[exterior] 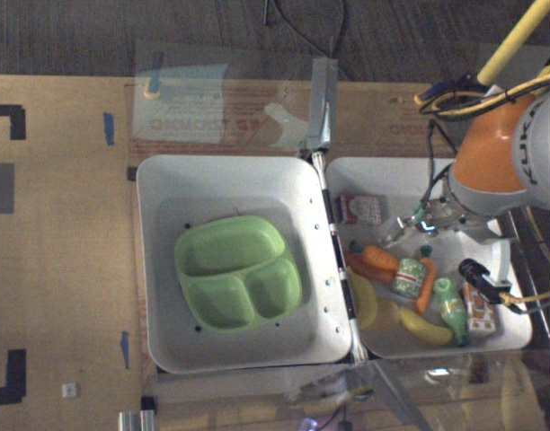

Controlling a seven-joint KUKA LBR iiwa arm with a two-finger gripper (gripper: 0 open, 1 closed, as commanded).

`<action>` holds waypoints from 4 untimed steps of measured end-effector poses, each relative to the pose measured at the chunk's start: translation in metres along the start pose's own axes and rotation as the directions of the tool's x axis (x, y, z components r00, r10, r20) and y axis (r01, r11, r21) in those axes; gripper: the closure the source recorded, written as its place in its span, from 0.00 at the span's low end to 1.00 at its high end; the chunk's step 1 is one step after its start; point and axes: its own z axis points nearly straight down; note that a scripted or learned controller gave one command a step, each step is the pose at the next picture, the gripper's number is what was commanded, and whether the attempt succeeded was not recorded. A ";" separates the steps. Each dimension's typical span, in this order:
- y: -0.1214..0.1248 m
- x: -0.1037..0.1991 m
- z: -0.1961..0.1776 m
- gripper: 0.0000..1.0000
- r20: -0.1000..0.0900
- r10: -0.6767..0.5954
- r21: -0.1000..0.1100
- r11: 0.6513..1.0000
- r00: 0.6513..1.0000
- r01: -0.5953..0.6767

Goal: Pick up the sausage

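Sausage, a short reddish-orange toy link (372,259), lies in the shallow white bin on the view's right (518,335), toward its left wall and just below and left of the jaws, apart from them; nothing shows between the jaws, which hang over the bin's upper middle, and whether they are apart or together I cannot tell, since they are small and blurred against the white floor. Behind the jaws the grey arm with its orange band (491,164) reaches in from the right edge. Touching the sausage's right end is a small green-and-white labelled can (407,278), with a slim orange carrot (426,287) tilted against the can's far side. Above the sausage, near the bin's upper left corner, lies a flat red-and-white packet (361,209). Below it a yellow banana (365,303) lies along the left wall, and a second yellow banana (425,327) lies near the lower wall beside a green plastic bottle (449,309) and a small printed carton (478,311). The other white bin on the view's left (167,187) holds a light green divided tray (235,245), and both bins stand on the brown desk (59,241)
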 end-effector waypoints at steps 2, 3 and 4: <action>-0.022 -0.043 -0.006 0.00 0.000 0.370 0.008 0.929 0.929 -0.370; 0.002 -0.040 0.001 0.00 0.003 0.473 0.003 0.881 0.881 -0.473; 0.002 -0.041 -0.010 1.00 0.007 0.473 0.000 0.881 0.881 -0.473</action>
